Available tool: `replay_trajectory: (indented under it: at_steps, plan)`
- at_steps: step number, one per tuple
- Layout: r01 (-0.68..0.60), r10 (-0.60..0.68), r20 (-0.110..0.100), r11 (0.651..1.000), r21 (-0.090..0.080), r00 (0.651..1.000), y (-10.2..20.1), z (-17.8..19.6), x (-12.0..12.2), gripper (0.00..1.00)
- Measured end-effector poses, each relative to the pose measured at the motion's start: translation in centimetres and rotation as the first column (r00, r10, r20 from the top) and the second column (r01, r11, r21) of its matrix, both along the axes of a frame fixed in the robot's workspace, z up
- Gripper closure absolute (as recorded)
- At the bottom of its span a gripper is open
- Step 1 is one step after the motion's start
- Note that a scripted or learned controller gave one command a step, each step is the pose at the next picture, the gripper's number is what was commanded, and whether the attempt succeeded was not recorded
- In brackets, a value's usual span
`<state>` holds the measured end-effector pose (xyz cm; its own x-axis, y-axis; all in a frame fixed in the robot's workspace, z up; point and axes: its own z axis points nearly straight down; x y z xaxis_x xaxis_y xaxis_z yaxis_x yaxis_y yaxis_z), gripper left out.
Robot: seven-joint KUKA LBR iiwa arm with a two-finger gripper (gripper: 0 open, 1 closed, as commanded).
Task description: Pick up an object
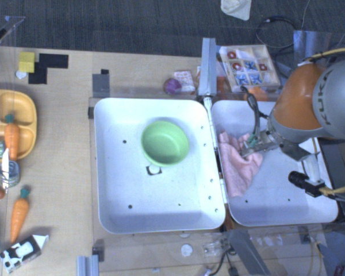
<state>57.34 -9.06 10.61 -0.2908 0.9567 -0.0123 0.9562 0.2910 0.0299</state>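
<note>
kuka iiwa arm (325, 105): rounded grey metallic casing with dark lettering on its side; broad orange band (293, 99) wrapping the segment above the wrist. grey angular wrist flange below the band. gripper (250, 145): slender, dark, metal-toned fingers. black cylindrical fitting (302, 181) beside a pale bracket, with a yellow cable (340, 191) trailing to the right.

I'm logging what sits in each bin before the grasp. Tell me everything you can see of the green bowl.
The green bowl is a round, pale green dish, seemingly smooth plastic, standing upright with its opening facing up and nothing visible inside. It rests on the floor of the left white bin, a little above the bin's middle. A small dark mark lies on the bin floor just below its rim. The gripper is over the other bin, apart from it.
</note>
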Motion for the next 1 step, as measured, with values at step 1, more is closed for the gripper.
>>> replay_trajectory:
  at_steps: [1]
  plan:
    - [0.046, -0.046, -0.02, 0.999, 0.002, 0.999, -1.06, 10.32, 8.23, 1.0]
